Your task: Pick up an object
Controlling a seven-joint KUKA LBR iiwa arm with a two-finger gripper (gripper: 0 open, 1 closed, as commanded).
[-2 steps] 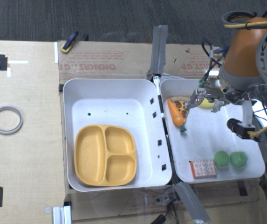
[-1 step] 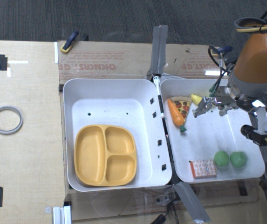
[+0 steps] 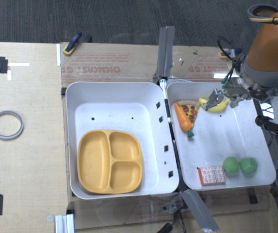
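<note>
The claw (image 3: 218, 100) sits over a yellow toy banana (image 3: 215, 105), just right of the pizza slice (image 3: 188, 111) in the right bin (image 3: 262, 144); whether it grips cannot be told. The banana looks light, smooth, best pinched mid-curve.

Grey arm (image 3: 262, 72) with orange band, black cables, metal claw (image 3: 215, 101)

Pale wood table (image 3: 27, 178), two white bins side by side, left bin (image 3: 114, 98), right bin (image 3: 236, 144), tape roll (image 3: 5, 125) near left edge, blue-and-yellow clamp (image 3: 72, 43) at back, cardboard sheet (image 3: 109, 64) under bins.
</note>
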